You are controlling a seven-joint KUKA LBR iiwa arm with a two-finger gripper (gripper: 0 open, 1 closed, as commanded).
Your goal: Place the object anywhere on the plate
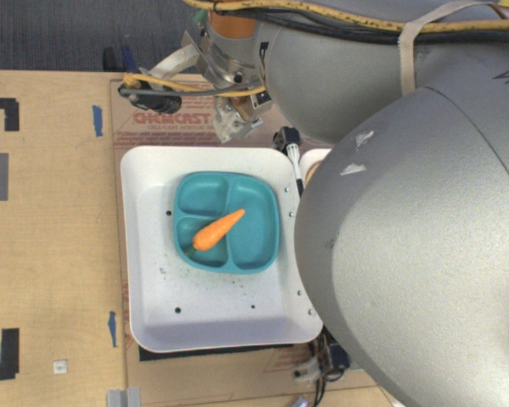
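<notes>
An orange carrot (218, 229) lies slantwise on the teal divided plate (254, 195), across the ridge between its compartments. The plate sits in the left white bin (148, 261). My gripper (229, 121) hangs above the bin's far edge, well behind the plate and apart from the carrot. Its fingertips are too cluttered by cables and brackets to read.
The grey arm covers the right half of the view and hides most of the right bin (316, 155). A cardboard sheet (51, 227) with blue tape marks lies left of the bins. Cables (153, 83) trail behind the gripper.
</notes>
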